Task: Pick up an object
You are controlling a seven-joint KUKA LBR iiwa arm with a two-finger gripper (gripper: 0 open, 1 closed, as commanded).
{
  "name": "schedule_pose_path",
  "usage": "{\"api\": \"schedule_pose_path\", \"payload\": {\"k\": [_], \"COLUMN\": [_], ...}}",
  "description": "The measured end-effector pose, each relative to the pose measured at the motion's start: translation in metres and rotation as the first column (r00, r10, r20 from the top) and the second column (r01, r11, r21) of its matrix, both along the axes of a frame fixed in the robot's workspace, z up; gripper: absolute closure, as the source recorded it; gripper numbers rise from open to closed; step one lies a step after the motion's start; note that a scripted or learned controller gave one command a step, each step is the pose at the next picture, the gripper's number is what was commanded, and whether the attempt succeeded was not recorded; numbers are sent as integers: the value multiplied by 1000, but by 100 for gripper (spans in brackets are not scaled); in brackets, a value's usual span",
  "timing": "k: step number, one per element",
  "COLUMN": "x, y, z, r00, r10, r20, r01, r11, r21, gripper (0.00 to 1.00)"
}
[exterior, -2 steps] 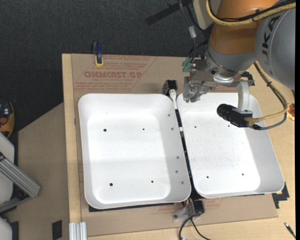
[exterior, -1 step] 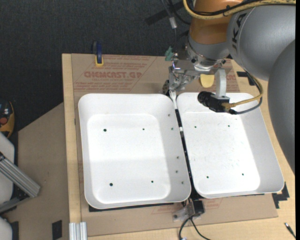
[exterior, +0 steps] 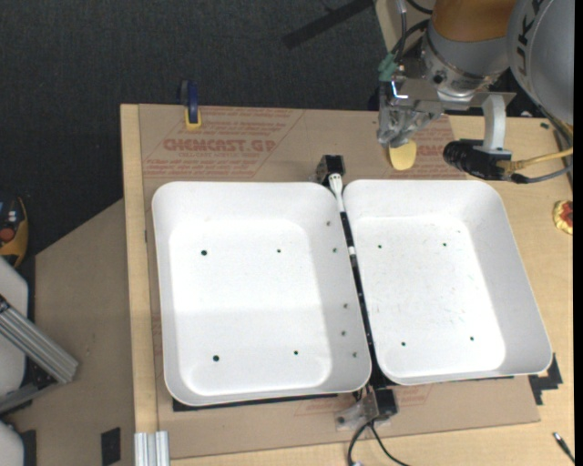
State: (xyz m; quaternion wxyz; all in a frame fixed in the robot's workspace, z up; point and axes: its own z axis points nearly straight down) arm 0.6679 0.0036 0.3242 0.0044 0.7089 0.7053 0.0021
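Observation:
My gripper [exterior: 399, 138] hangs high at the top of the camera view, past the far rim of the right bin [exterior: 510, 227]. A small pale yellow object [exterior: 402, 156] sits at the fingertips, pinched between the two fingers and sticking out below them. The gripper is shut on it, and the object is lifted off the bin floor. The grey arm with its orange band [exterior: 469, 20] reaches in from the upper right.
Two shallow white bins lie side by side on a brown board, the left bin [exterior: 168, 273] next to the right one. A black bar [exterior: 351, 264] runs along the seam between them. A blue and yellow clamp [exterior: 190, 102] stands at the board's far left edge.

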Motion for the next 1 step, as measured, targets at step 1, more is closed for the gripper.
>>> {"api": "schedule_pose_path", "payload": {"k": [1], "x": [-3], "y": [94], "z": [-84], "r00": [1000], "r10": [12], "r20": [-17], "r01": [-12], "r11": [1000], "r21": [5], "gripper": [100]}}
